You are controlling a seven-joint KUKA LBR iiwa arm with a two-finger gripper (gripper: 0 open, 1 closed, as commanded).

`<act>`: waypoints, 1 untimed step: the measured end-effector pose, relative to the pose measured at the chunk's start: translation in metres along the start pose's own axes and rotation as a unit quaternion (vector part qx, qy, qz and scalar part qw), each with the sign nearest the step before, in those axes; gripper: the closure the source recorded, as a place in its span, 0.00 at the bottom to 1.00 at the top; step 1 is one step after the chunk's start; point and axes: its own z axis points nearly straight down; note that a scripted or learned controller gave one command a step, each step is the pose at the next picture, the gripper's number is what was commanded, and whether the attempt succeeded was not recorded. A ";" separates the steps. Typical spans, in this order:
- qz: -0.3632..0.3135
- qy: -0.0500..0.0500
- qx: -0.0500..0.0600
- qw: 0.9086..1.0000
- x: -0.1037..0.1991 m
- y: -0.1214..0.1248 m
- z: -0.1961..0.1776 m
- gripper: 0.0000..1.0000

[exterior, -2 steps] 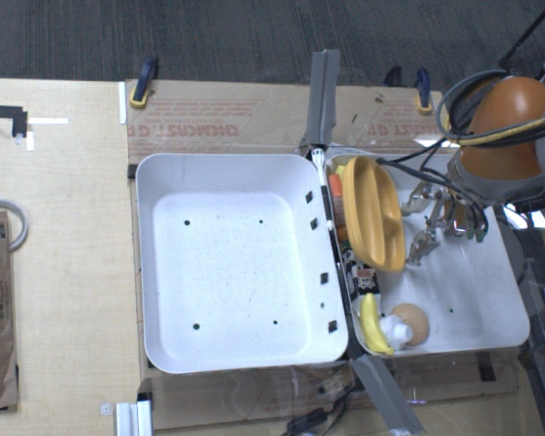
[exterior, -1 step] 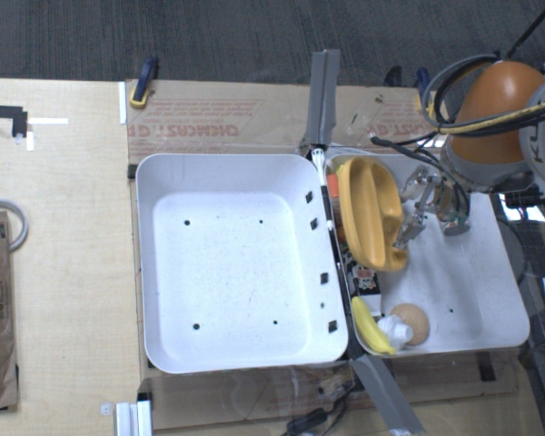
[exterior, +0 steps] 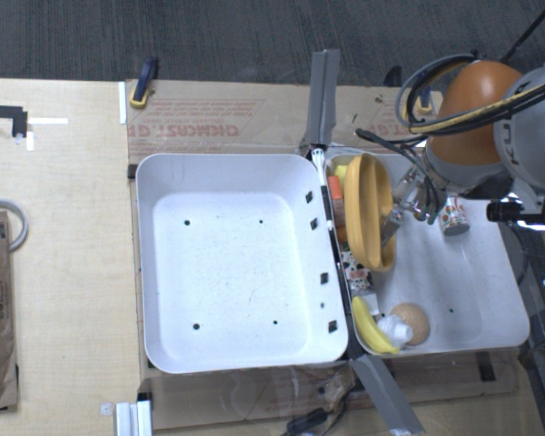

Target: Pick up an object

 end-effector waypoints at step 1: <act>0.003 -0.007 0.000 1.000 -0.005 -0.004 -0.012 1.00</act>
